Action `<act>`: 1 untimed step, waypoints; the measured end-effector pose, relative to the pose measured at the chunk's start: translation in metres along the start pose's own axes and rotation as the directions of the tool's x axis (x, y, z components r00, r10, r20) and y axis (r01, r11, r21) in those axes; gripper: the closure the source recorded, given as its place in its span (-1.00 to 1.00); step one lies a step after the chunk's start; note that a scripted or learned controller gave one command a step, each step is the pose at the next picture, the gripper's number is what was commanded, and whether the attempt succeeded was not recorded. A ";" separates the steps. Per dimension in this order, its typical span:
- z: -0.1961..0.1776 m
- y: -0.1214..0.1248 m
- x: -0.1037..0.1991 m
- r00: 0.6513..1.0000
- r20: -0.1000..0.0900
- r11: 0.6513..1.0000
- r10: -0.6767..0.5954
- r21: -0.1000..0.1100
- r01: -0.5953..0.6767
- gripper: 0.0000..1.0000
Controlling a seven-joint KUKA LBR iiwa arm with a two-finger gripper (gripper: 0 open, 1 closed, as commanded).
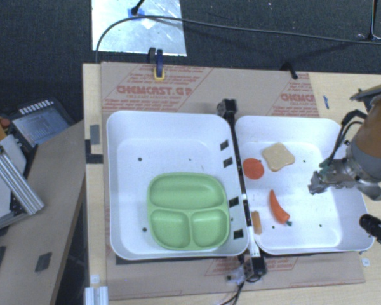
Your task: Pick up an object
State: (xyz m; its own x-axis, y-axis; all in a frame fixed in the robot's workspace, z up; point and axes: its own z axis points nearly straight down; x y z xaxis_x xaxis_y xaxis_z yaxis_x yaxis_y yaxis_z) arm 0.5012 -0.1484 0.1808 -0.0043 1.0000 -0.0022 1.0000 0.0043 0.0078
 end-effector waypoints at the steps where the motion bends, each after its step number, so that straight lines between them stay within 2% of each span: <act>1: -0.064 0.003 -0.002 1.000 0.001 1.000 0.000 -0.001 0.000 1.00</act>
